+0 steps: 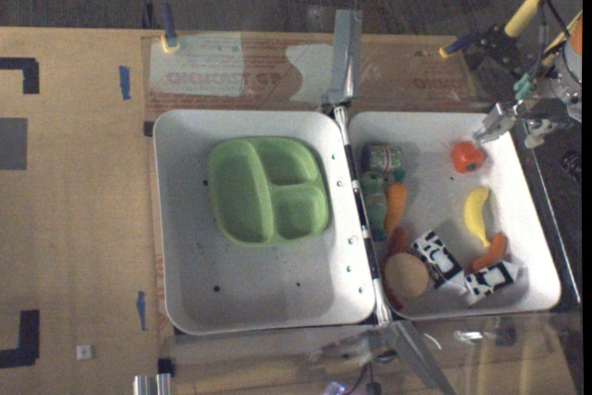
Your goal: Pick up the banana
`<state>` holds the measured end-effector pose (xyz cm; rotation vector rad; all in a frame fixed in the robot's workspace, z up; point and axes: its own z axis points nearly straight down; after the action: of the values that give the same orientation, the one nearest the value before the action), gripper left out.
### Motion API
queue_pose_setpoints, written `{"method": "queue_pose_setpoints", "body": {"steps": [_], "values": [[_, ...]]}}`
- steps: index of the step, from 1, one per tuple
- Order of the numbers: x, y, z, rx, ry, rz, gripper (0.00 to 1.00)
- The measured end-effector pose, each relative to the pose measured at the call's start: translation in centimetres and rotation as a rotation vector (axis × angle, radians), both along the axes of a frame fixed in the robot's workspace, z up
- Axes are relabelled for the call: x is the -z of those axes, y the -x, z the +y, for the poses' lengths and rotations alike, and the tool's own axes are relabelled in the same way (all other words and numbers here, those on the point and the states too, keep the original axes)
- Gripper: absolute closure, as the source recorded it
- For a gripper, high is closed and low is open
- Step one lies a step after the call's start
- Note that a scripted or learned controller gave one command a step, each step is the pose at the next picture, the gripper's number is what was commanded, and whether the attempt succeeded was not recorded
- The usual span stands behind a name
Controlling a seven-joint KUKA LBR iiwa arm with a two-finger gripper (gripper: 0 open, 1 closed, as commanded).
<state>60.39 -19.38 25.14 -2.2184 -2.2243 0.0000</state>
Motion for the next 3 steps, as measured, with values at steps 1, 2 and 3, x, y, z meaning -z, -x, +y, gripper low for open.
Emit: {"method": "queue_pose_setpoints", "body": {"steps": [1, 2, 3], "values": [[7.7, 5.4, -3.0, -0.101, 0.001, -0.001, 0.0], [16.5, 6.8, -0.8, -0.15, 0.002, -0.006, 0.0], [15.4, 6.7, -0.9, -0.147, 0.002, -0.01, 1.0]]}}
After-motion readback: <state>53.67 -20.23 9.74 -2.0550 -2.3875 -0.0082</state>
